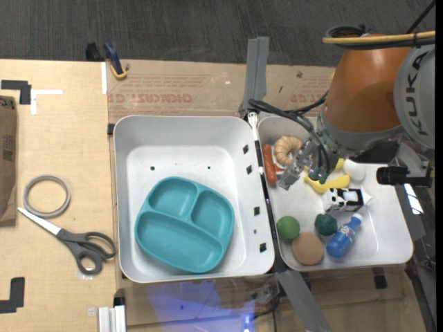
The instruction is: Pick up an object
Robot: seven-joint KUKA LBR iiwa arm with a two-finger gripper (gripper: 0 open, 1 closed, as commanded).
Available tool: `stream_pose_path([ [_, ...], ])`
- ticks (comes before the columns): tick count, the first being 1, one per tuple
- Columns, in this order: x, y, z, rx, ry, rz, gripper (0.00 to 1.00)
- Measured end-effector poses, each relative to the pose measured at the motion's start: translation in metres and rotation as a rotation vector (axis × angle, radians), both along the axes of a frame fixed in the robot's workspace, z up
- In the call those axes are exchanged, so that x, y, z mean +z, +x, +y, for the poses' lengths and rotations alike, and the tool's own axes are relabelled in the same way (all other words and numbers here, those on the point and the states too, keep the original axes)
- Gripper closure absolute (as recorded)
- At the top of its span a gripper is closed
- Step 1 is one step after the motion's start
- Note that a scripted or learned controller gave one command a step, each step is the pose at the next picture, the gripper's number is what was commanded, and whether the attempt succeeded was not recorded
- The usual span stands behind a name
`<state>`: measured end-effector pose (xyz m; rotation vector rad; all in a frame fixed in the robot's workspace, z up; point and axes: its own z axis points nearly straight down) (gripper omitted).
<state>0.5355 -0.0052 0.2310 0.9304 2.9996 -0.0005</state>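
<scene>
Camera view, single entry. The jaws (299, 166) are recorded low over the far-left part of the right bin (387, 253), carried by the grey arm (374, 88) with its orange band; their state cannot be told, the fingers being blurred against the clutter, and nothing is seen held between them. Candidate objects are listed by bearing from the jaws: a tan ridged item (286, 148) touching or just beside them on the far-left side; a red-orange stick (268, 164) just to their left, its long axis running near-to-far along the bin's left wall; a yellow piece (324, 180) just to their right. Well apart on the near side are noted a green ball (288, 227), a dark green ball (325, 223), a brown lump (308, 249) and a blue bottle (343, 237). In the left bin (131, 144) a teal divided plate (184, 223) is recorded. The tan ridged item is judged the nearest target.
</scene>
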Motion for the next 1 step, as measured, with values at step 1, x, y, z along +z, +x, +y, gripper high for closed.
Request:
stream_pose_path([
  [1,-0.0401,-0.0576,-0.0234,0.093,0.000,0.002,1.00],
])
